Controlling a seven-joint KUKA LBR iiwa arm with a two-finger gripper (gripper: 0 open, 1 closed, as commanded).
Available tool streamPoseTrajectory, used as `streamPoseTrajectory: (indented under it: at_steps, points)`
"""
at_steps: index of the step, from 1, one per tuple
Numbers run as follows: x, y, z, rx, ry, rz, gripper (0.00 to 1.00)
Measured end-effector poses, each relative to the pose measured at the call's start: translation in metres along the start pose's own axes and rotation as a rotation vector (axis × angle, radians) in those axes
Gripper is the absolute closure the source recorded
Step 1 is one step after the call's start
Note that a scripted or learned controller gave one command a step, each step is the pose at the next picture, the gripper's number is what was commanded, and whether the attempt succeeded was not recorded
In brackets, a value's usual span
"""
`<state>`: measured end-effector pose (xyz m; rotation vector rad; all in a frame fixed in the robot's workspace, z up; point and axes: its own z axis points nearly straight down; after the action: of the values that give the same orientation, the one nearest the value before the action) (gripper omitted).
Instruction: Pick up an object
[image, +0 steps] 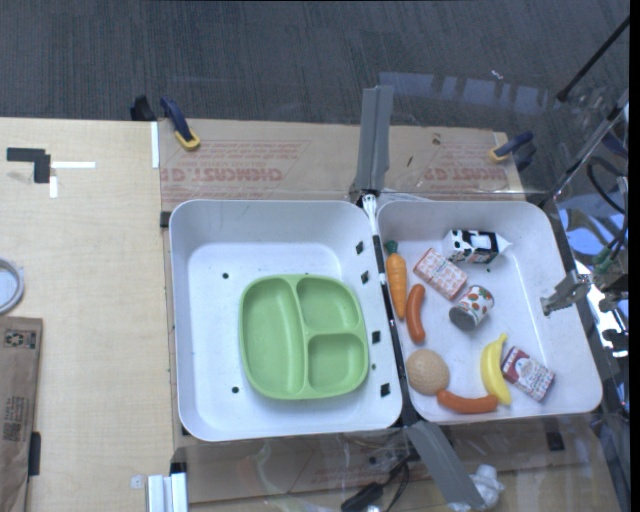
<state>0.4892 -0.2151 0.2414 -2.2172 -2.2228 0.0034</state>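
The right bin (560, 250) holds several small items. An orange carrot (397, 280) lies along its left wall, with a red-orange sausage (415, 313) beside it. A pink patterned box (441, 274) and a black-and-white cow toy (472, 246) sit toward the back. A small tin can (472, 306) lies on its side in the middle. Along the front are a tan round bun (428, 370), a second red-orange sausage (467, 402), a yellow banana (493, 368) and a red-and-white carton (527, 373). The left bin (190, 300) holds a green divided plate (305, 337).
A grey metal post (375, 140) stands behind the seam between the bins. Blue-and-yellow clamps (180, 125) (512, 148) grip the cardboard at the back. A grey bracket (565, 293) touches the right bin's right rim. A tape roll (8, 287) and a brown bag (18, 400) lie at far left.
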Motion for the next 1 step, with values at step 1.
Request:
streamPoseTrajectory:
  at_steps: [1]
  points:
    - [0.0564, -0.0105, -0.1299, -0.003, -0.002, -0.03, 0.0]
